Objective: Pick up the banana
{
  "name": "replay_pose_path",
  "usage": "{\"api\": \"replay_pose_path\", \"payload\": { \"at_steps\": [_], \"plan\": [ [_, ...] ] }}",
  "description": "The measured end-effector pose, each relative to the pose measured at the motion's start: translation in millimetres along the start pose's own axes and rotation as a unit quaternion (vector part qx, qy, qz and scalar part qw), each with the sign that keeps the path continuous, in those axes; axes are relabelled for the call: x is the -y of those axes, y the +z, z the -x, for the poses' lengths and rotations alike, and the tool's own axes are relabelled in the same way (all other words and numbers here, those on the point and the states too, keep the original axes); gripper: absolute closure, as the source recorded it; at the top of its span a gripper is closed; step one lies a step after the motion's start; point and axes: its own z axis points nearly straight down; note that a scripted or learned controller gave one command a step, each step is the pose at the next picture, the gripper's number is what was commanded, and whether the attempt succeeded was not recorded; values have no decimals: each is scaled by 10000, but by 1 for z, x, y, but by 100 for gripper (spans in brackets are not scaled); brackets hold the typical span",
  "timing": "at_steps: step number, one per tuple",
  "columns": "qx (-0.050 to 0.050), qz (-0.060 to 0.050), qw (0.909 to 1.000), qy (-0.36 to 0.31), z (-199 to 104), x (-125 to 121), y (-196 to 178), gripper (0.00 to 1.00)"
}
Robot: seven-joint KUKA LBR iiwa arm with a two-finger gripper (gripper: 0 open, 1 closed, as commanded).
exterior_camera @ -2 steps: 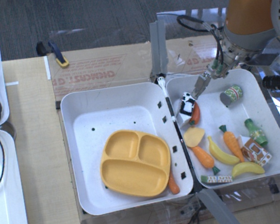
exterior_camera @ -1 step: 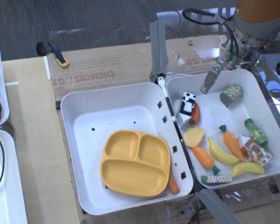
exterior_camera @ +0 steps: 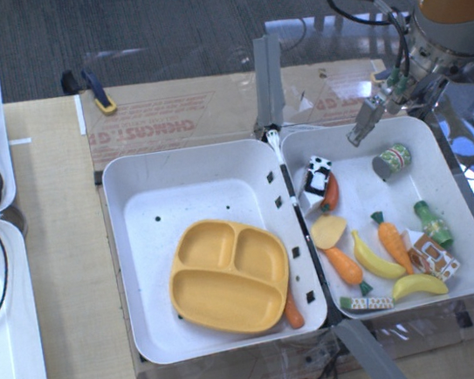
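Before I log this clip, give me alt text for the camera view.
The arm's claw hovers over the back edge of the right bin, away from the two bananas lying among toy carrots near its front. The left bin holds a yellow divided tray.

Both bananas (exterior_camera: 375, 258) look like smooth, glossy plastic, as does the yellow divided tray (exterior_camera: 230, 275). The bins (exterior_camera: 191, 175) are matt white plastic; the tabletop (exterior_camera: 61, 254) pale wood.

Pale wooden worktop (exterior_camera: 61, 254) carrying two shallow white plastic bins: left bin (exterior_camera: 131, 191), and right bin (exterior_camera: 447, 179) touching its side.
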Motion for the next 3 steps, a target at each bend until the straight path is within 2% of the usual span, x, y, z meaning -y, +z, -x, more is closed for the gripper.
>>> {"api": "replay_pose_path", "payload": {
  "at_steps": [1, 2, 3],
  "plan": [
    [-15, -14, 9995, 301, -10, 17, 124, 0],
    [-4, -5, 9999, -113, -18, 36, -23, 0],
    [-17, -12, 9999, -133, -29, 37, 117, 0]
  ]
}}
